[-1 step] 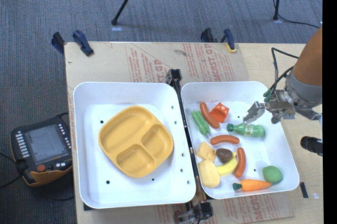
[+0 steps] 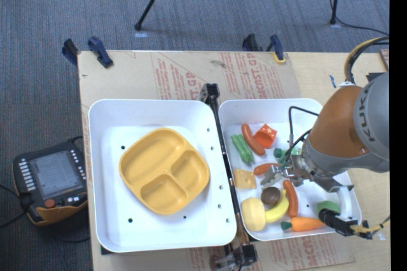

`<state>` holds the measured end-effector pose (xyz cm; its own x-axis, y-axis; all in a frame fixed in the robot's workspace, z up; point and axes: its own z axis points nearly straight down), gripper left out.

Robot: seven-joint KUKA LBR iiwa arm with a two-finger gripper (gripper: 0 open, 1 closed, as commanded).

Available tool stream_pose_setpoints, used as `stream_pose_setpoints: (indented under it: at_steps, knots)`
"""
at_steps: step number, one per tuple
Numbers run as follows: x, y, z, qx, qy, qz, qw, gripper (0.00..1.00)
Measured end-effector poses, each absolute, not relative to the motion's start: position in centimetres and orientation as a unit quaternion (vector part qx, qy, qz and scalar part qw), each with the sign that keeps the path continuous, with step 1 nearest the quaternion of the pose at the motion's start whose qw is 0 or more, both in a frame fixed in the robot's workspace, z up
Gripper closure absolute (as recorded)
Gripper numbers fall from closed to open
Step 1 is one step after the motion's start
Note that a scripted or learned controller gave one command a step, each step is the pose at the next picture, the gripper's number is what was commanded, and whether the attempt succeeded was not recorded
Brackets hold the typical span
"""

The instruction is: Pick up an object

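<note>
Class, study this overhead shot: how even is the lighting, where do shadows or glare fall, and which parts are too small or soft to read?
Camera view: lighting is soft and even; the yellow divided plate shows mild sheen, no harsh glare; the arm throws a faint shadow into the right bin; the white bins look bright, nearly washed out; toy food near the gripper is small and slightly soft, so finger detail is unreadable.

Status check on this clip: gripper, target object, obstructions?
Gripper low in right bin, among toy food; finger state unreadable. Nothing seen held. Nearest: brown ball, red sausage, banana. Yellow tray in left bin.
</note>
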<state>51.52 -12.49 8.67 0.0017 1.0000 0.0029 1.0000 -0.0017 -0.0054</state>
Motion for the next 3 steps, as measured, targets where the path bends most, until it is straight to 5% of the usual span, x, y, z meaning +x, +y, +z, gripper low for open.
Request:
stream_pose_setpoints:
  at_steps: [1, 2, 3]
  knots:
    - [51.5, -12.5, 9.7, -0.709, -0.705, 0.0009, 0.004, 1.00]
    - [51.5, -12.5, 9.7, -0.710, -0.705, 0.0009, 0.004, 0.00]
    - [63.8, -8.3, 8.8, -0.706, -0.708, 0.0000, 0.001, 0.00]
